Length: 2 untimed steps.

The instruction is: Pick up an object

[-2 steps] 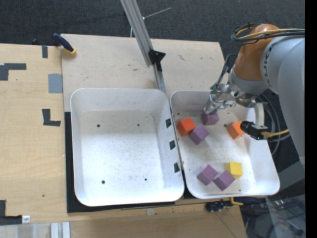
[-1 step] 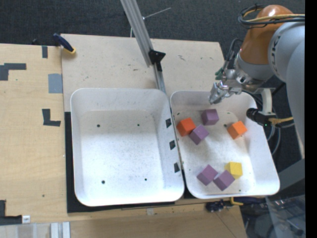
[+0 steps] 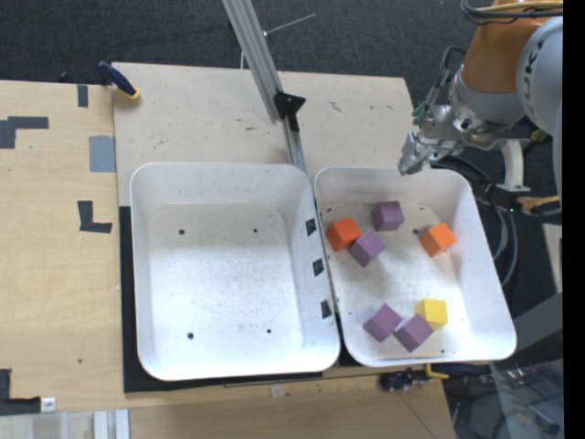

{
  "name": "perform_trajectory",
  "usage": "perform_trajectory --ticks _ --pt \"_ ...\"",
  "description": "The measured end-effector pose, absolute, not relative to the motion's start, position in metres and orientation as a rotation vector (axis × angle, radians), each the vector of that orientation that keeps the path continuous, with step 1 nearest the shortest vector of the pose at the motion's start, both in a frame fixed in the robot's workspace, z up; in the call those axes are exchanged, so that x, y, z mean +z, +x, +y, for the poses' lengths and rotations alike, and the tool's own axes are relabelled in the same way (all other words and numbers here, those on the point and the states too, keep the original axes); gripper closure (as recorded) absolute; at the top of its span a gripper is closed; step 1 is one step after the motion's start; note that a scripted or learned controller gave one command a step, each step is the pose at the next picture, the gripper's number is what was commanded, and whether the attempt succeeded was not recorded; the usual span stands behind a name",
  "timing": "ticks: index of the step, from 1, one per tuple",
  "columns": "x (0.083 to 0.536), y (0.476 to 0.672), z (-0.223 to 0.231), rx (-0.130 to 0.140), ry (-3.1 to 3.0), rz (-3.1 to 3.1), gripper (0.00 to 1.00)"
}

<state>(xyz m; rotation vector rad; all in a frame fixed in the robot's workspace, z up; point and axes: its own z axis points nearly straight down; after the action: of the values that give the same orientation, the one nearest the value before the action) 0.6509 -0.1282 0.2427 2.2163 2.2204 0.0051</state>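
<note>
Camera view: claw (image 3: 410, 163) hung over the right bin's (image 3: 489, 273) far rim; whether it was open or closed, cannot tell. Nothing visibly held. Inside that bin lay four purple cubes (image 3: 388, 215), two orange cubes (image 3: 344, 234), one yellow cube (image 3: 434, 312).

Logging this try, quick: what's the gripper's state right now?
Gripper: cannot be told; it sits above the right bin's far rim.
</note>
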Motion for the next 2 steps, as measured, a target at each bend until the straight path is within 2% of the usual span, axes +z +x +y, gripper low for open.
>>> perform_trajectory --ticks 2 --pt "0.224 0.617 -0.037 -0.003 2.218 2.230 1.00"
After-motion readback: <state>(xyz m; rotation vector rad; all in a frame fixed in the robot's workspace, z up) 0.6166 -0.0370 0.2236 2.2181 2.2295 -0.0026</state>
